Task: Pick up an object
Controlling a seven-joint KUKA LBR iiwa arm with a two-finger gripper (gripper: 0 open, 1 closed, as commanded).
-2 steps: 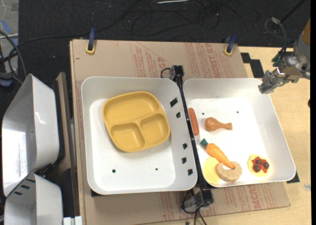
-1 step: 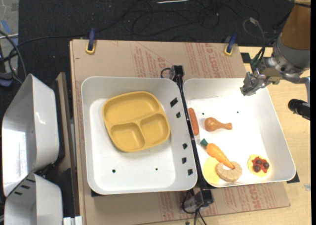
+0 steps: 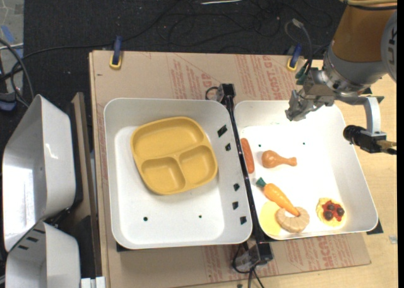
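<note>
Although the gripper (image 3: 295, 114) hangs over the far edge of the right bin (image 3: 360, 173), whether its jaws are open cannot be told. The chicken drumstick (image 3: 278, 160), nearest below it, lies free, the likeliest target.

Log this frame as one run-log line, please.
claw: over right bin's far edge, nothing held | carrot, drumstick, sausage: in right bin | yellow tray: left bin
</note>
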